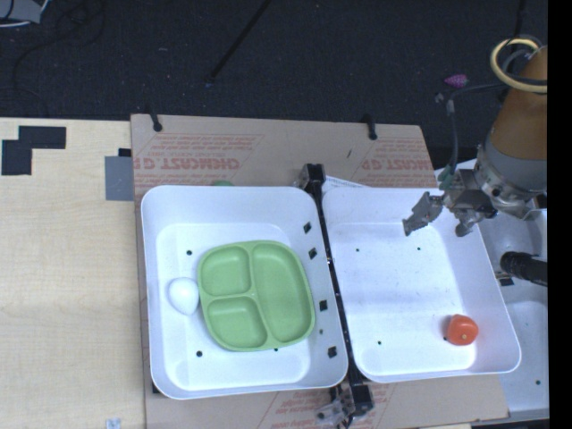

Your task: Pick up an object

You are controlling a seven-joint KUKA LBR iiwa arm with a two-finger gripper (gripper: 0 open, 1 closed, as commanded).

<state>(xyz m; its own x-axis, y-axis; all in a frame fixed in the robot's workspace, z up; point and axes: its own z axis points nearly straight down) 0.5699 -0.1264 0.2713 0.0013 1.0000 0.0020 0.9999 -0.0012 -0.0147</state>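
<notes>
We are at the approach step: our jaws (441,213) hang spread wide with nothing between them, over the upper right corner of the right bin (393,347). The nearest thing to take is the small orange ball (461,330), lying near that bin's lower right corner, well apart from us. In the left bin (170,365) sit a green divided plate (256,294) and a white egg (183,295) touching its left edge. Next, we judge, comes travel over the ball, then descent.
</notes>
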